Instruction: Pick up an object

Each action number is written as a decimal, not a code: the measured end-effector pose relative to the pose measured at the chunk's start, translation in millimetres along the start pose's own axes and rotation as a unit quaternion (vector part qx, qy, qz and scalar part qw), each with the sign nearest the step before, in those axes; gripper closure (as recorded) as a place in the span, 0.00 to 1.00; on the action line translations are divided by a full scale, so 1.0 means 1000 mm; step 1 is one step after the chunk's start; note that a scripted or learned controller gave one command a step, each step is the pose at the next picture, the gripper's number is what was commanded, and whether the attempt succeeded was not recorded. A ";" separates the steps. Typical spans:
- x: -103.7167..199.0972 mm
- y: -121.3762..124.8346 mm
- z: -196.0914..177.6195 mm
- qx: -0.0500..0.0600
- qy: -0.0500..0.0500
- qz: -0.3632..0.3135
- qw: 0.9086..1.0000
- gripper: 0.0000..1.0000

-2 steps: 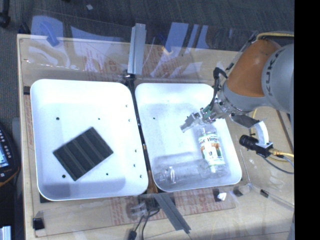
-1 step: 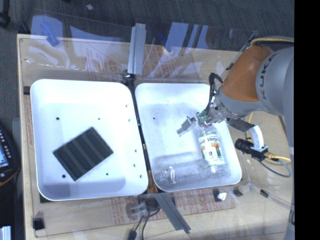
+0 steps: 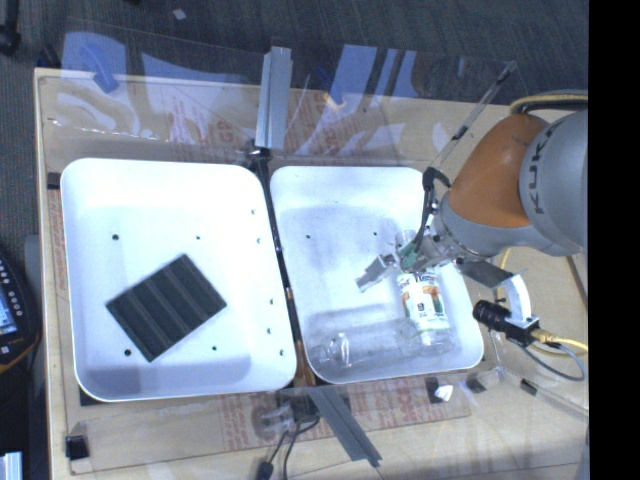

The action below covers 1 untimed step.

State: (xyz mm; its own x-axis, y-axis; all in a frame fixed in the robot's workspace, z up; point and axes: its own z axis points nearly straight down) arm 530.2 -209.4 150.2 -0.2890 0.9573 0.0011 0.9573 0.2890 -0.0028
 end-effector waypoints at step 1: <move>0.003 -0.008 0.007 0.000 0.001 -0.015 1.000 0.00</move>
State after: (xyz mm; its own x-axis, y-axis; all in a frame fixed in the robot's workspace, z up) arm 521.5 -208.8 143.5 -0.3180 0.9481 0.0023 0.9481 0.3180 -0.0023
